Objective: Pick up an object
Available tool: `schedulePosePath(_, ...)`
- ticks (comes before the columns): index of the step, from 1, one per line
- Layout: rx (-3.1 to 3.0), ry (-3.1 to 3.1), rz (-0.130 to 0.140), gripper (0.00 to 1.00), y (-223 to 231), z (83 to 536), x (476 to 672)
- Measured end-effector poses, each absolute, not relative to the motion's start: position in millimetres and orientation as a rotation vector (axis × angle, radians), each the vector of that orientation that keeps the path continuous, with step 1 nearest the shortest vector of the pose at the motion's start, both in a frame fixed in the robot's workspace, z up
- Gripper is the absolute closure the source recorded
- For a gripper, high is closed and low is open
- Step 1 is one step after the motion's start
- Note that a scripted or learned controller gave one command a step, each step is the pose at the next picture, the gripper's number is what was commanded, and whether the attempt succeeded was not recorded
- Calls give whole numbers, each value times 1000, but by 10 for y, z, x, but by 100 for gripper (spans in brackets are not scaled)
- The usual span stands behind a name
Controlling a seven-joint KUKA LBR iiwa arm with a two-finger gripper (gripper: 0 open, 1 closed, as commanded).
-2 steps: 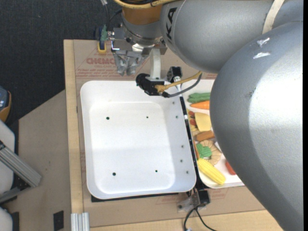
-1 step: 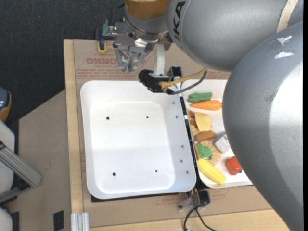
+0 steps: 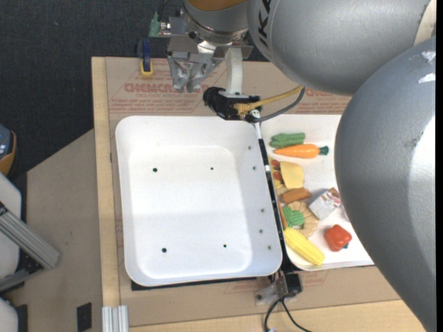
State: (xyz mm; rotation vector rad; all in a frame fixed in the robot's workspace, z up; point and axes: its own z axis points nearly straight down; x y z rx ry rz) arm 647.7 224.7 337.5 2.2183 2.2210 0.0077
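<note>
My gripper (image 3: 188, 76) hangs beyond the far rim of the left bin (image 3: 131, 185), over the brown bench, with nothing visibly in it. The right bin (image 3: 325, 124) holds several toy foods: a green pod (image 3: 287, 139), an orange carrot (image 3: 301, 151), a yellow cheese wedge (image 3: 292, 175), a brown sausage (image 3: 296, 195), a small white box (image 3: 323, 204), a green leafy piece (image 3: 293, 217), a yellow corn cob (image 3: 303, 246) and a red pepper (image 3: 338, 237). The arm's grey body hides the right part of that bin.
The brown bench top (image 3: 111, 95) surrounds both bins. A small blue and yellow item (image 3: 146, 57) stands at the bench's far edge, left of the gripper. A dark divider (image 3: 268, 178) runs between the bins.
</note>
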Motion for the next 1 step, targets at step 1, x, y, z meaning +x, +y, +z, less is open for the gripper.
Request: schedulePosePath(1, 2225, 2224, -13, 100, 2243, 2712, 6495)
